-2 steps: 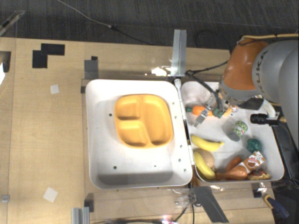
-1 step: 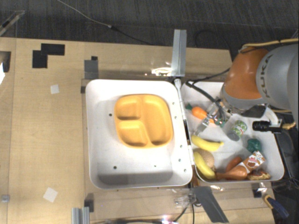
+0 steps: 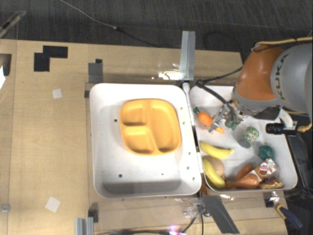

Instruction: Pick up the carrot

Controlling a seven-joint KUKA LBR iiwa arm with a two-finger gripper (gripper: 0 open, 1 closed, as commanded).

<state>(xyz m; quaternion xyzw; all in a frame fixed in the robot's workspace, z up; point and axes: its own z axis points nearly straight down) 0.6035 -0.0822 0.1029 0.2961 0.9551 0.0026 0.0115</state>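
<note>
The carrot [image 3: 207, 119] lies near the upper left corner of the right bin [image 3: 292, 176], with the end effector [image 3: 224, 117] right at its right end. Whether it grips the carrot, I cannot tell. This looks like the grasp step; next would be a secure close and lift.

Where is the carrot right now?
The carrot lies in the right bin, near its upper left corner by the divider, just above the bananas, with the gripper right beside it.
</note>
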